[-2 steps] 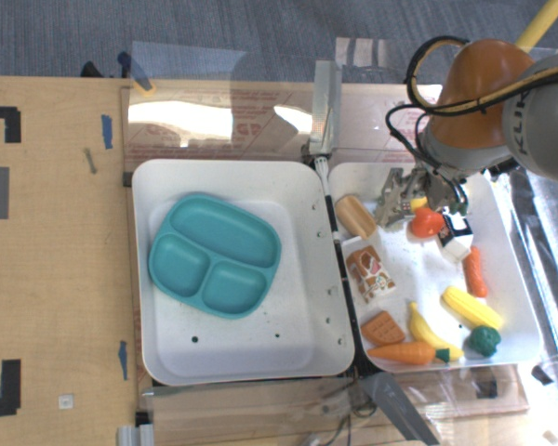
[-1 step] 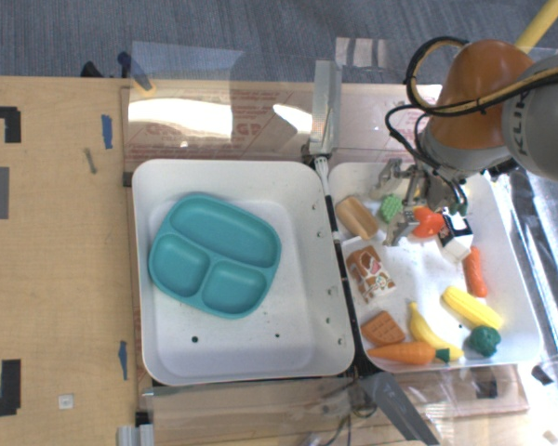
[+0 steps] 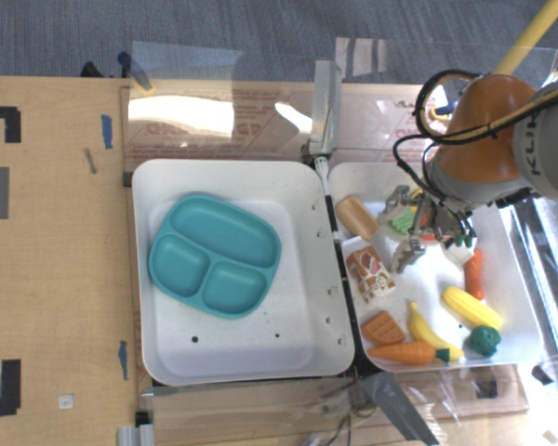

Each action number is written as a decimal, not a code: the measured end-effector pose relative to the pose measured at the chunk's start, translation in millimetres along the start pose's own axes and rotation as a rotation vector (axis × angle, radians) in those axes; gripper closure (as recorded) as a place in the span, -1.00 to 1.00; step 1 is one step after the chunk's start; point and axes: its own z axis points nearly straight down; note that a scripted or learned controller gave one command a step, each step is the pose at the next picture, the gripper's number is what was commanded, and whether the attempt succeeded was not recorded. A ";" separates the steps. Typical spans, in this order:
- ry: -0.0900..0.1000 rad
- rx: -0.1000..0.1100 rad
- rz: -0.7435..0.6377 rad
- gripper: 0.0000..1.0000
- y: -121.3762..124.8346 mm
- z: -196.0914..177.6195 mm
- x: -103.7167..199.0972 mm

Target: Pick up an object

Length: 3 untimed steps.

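The jaws [image 3: 411,247] hang low in the right bin [image 3: 519,277]; whether they are open or shut I cannot tell. Just left lie a bread roll [image 3: 356,217] and a printed packet [image 3: 370,274]; a banana [image 3: 430,329], corn [image 3: 472,307] and carrot [image 3: 405,352] sit nearer the front. The left bin [image 3: 167,342] holds a teal tray [image 3: 215,255].

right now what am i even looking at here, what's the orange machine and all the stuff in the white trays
One camera looks down at a slant on a bench. The grey and orange robot arm reaches in from the right, its gripper hanging over the right white bin. That bin holds toy food: a tan bread roll, a printed snack packet, a yellow banana, an orange carrot, yellow corn and green broccoli. The left white bin holds a teal divided plate. Nothing visibly sits in the jaws.
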 end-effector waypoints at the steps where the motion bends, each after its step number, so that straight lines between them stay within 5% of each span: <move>1: 0.001 0.001 0.065 -1.00 23.1 -0.7 14.7; 2: -0.001 0.000 0.320 -1.00 7.5 -1.7 62.2; 3: -0.002 0.004 0.289 -1.00 -38.1 -2.6 134.8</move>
